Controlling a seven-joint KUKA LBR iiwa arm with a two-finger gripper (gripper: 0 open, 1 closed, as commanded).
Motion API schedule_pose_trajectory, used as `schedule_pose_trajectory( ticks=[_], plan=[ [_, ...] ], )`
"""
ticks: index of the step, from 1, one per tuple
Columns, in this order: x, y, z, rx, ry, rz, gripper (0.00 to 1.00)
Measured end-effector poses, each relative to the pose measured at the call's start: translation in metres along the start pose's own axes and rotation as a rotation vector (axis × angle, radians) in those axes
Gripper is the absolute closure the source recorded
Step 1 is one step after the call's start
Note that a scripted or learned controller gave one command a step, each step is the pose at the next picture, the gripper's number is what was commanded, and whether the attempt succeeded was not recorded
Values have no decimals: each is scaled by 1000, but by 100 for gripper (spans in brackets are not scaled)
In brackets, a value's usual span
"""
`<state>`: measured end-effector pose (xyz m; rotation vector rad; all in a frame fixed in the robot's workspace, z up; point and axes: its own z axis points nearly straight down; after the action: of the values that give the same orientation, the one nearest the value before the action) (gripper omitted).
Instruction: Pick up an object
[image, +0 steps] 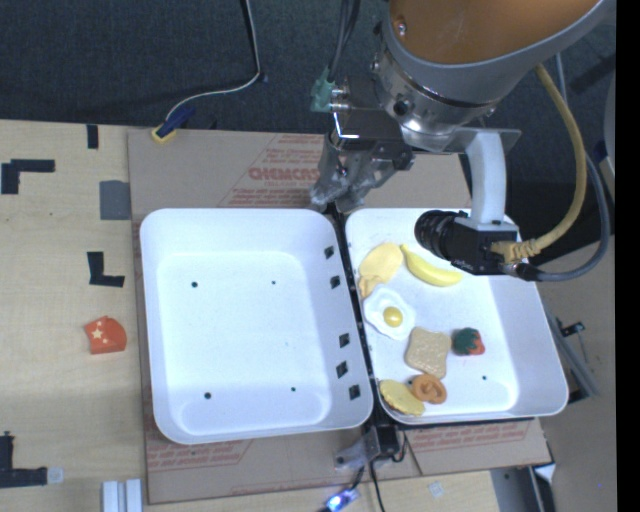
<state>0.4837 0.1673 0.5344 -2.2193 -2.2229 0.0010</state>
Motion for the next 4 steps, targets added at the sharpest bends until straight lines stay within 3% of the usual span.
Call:
schedule_pose_trajectory(
  ticks=[3, 4],
  plan=[
    [64, 0, 0, 0, 0, 0, 100],
    [63, 0, 0, 0, -1, 1, 0]
  ],
)
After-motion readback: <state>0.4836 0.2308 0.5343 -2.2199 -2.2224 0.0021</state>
